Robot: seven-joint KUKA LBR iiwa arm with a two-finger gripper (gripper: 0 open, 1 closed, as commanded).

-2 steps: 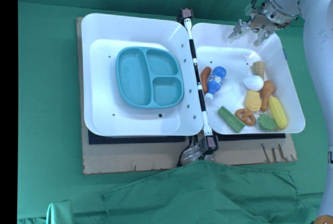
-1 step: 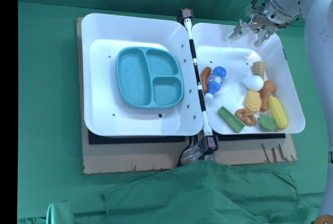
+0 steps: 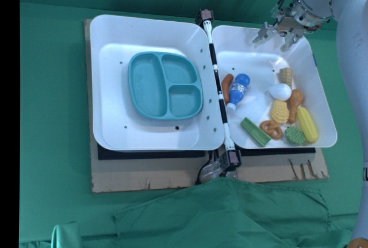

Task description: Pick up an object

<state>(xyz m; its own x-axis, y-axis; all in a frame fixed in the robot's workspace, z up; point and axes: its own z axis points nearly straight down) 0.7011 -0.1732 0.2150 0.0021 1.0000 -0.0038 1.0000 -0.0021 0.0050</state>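
Gripper (image 3: 275, 38) fingers spread apart with nothing between them, hovering over the far edge of the right bin (image 3: 322, 100). Left to right: the left bin (image 3: 109, 39) holds a teal divided plate (image 3: 165, 85); the right bin holds a sausage (image 3: 227, 87), blue bottle (image 3: 237, 88), white egg (image 3: 280, 91) and yellow corn (image 3: 306, 124), well apart from the gripper.

Bright, even overhead light; the white bins (image 3: 115, 39) glare mildly, shadows stay soft, and focus is slightly soft throughout.
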